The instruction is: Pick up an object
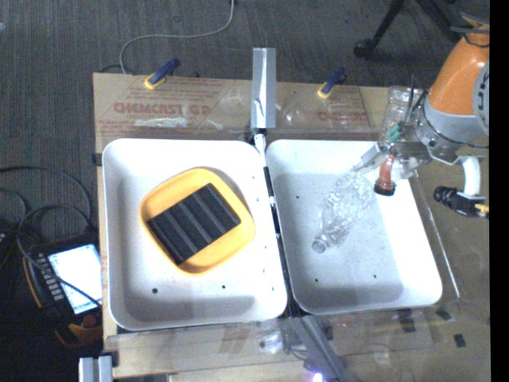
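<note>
So from the overhead camera, my gripper is sitting over the top right corner of the right bin, coming in from the right with the orange band up above the wrist; honestly I can't tell how it's set, the tip is too small and cluttered, though there's a little reddish nub hanging at its lower end; the clear plastic bottle lies crumpled on its side in that same bin, running diagonally from near my tool down toward the bin's middle; the left bin has the yellow tray with a black ribbed insert, well apart from me; I'd say this is the approach step, nothing lifted yet; next move probably needs me centred over the bottle's body and lowered, and clear crinkly plastic could slip; writing-wise, the cardboard behind the bins has faded red print, something like "CHEMCAST", not fully readable.
</note>
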Robot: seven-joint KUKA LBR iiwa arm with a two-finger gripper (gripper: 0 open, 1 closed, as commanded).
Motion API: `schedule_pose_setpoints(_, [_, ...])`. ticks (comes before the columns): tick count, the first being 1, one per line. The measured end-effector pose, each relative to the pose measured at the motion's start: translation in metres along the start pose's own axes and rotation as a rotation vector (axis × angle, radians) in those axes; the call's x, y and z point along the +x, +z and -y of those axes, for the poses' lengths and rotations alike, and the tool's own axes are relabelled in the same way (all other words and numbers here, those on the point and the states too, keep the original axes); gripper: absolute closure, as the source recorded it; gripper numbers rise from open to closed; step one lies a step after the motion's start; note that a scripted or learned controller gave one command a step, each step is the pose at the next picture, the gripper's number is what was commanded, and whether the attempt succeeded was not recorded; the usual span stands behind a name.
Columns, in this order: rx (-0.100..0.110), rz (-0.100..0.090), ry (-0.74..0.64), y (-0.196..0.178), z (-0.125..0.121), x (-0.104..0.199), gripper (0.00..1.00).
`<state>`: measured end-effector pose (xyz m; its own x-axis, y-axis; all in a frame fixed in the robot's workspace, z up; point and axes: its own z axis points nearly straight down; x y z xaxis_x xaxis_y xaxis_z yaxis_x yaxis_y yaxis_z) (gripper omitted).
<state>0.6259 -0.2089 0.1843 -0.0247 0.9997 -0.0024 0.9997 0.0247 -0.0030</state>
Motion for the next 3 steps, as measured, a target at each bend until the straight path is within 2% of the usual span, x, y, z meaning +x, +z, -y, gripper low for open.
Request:
schedule_pose_setpoints(1, [0.007, -0.022, -0.123, 0.0869, -0.0414, -0.0004, 0.0])
schedule_pose_setpoints(2, [0.006, -0.006, -0.247, 0.0893, -0.0403, 0.0045, 0.0])
schedule_pose_setpoints(3, [0.007, -0.005, -0.248, 0.0798, -0.0405, 0.0055, 1.0])
